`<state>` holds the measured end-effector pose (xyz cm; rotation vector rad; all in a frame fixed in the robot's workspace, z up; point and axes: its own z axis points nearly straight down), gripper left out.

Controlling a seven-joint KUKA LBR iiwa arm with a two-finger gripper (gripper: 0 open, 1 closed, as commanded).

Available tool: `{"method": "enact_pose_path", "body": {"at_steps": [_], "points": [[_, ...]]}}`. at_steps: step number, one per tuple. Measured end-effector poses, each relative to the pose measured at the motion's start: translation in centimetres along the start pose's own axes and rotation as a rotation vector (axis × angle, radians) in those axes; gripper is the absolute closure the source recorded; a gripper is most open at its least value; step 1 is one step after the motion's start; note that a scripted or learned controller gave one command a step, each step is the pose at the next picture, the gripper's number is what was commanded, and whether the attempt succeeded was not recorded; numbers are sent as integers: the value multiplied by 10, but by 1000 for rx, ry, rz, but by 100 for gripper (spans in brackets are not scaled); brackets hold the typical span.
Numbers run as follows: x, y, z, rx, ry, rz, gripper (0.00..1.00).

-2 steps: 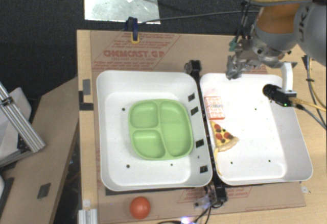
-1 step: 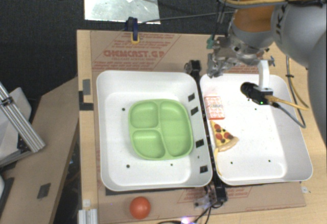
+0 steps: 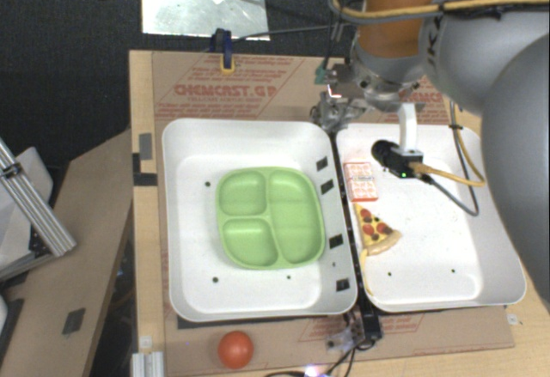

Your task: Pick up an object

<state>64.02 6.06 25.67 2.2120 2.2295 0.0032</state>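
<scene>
**Pizza slice and small box lie in the right bin, arm above its far edge**

A toy pizza slice [image 3: 376, 232] lies in the right bin [image 3: 481, 281], close to its left wall. Just beyond it lies a small red-and-white box [image 3: 360, 181], near the same wall. The gripper [image 3: 337, 113] hangs over the bins' far edge where the two meet; how it stands is hidden, and nothing shows in its hold. The left bin [image 3: 189, 195] bears a green divided tray [image 3: 270, 217]. An orange ball [image 3: 235, 348] rests on the cardboard [image 3: 172, 92] in front of the bins.
</scene>
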Motion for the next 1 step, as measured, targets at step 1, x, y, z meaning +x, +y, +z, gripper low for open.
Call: {"method": "enact_pose_path", "body": {"at_steps": [1], "points": [[47, 5, 18, 1, 0, 0, 100]]}}
